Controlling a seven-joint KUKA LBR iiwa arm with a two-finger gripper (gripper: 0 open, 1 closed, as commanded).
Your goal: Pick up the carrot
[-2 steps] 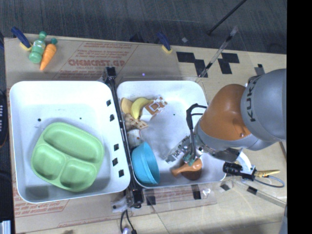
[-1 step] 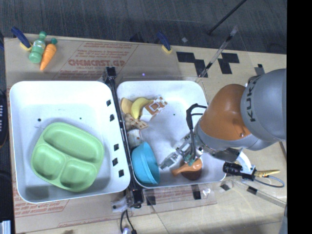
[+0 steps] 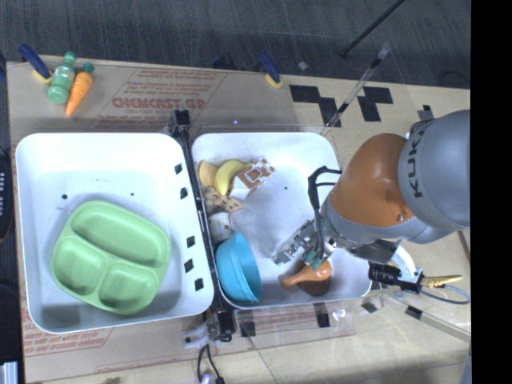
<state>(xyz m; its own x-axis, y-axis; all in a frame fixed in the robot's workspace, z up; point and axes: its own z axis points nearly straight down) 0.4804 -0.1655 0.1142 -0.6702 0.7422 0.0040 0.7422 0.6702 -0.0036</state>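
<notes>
The main risk here is a miss or a glancing grasp. The carrot (image 3: 306,275) lies flat near the front wall of the right bin (image 3: 272,144), its thin end pointing left toward the blue bowl (image 3: 238,269). A closing grasp that lands off its thick end could pinch the taper and squirt it away, or push it against the wall. A darker, brownish thing sits just under its right end, too blurred to name, and it could be caught along with the carrot or block a clean hold. The bowl is near enough that a sideways nudge might roll the carrot against it. A second orange, carrot-shaped toy (image 3: 78,92) lies on the table (image 3: 160,94) well outside both bins at the far left, beside a green toy (image 3: 60,82); I judge the one in the bin to be the target, since it is the one within reach. The gripper (image 3: 306,252) hangs just above and behind the carrot, seemingly touching or almost touching its upper side. Whether it is released or clenched cannot be told from this slant, and nothing shows the carrot actually being held.
</notes>
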